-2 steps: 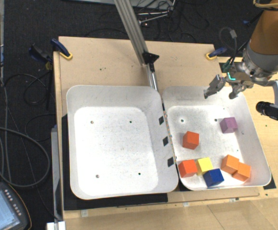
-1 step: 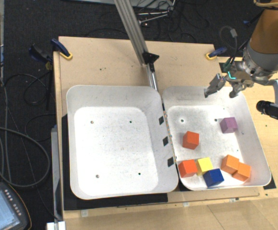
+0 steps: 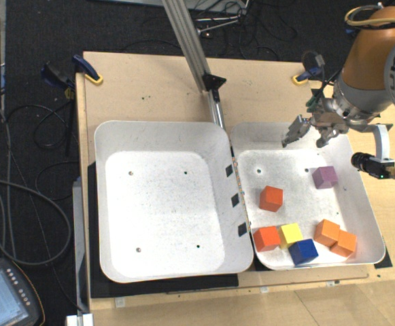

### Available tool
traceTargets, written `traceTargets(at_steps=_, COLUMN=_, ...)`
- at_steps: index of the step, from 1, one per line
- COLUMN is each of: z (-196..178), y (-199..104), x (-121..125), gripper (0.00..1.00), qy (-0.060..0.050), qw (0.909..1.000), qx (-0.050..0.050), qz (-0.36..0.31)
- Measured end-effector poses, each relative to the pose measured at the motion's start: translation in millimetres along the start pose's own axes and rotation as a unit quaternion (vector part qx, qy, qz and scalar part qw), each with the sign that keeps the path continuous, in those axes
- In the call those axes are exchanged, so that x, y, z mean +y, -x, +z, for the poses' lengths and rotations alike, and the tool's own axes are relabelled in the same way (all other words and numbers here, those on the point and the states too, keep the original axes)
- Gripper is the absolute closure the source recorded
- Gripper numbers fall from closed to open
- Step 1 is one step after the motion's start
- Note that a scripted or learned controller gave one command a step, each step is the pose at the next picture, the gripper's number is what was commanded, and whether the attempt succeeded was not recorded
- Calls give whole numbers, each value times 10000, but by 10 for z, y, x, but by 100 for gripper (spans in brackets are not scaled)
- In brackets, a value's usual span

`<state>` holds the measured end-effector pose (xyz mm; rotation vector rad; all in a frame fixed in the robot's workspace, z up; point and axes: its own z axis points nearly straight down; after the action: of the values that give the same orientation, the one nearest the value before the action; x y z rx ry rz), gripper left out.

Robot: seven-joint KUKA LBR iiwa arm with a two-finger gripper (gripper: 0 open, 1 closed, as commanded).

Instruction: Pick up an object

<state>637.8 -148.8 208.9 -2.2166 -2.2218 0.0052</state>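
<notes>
From the fixed overhead camera, the arm (image 3: 374, 53) comes in at the upper right, grey with an orange band, and its gripper (image 3: 309, 133) hangs over the far rim of the right bin (image 3: 367, 202), its two dark fingers spread apart with nothing between them. That bin is a shallow white tray with rounded corners and a faintly speckled floor; its upper half lies bare beneath the gripper, giving free room to descend. The blocks, all small matte cubes, gather lower down. A purple block (image 3: 325, 176) sits alone toward the right wall, and an orange block (image 3: 271, 198) stands by itself near the middle, with clear floor on every side. Along the near rim the rest crowd together: a second orange block (image 3: 267, 238) close to the left wall, a yellow block (image 3: 292, 233) just beside it, a blue block (image 3: 304, 251) touching the yellow one and almost at the front edge, and two more orange blocks (image 3: 336, 238) pressed together near the right corner. The left bin (image 3: 109, 182), the same white tray, lies just beside the right one, their inner edges meeting. Both rest on a pale wooden bench (image 3: 156, 87) with blue clamps (image 3: 81, 65) at its far corners.
</notes>
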Motion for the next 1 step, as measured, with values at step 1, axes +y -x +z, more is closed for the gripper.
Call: traceTargets(at_steps=1, z=598, y=9, x=-89, gripper=0, qy=-7, qw=10000, qx=3, qz=15)
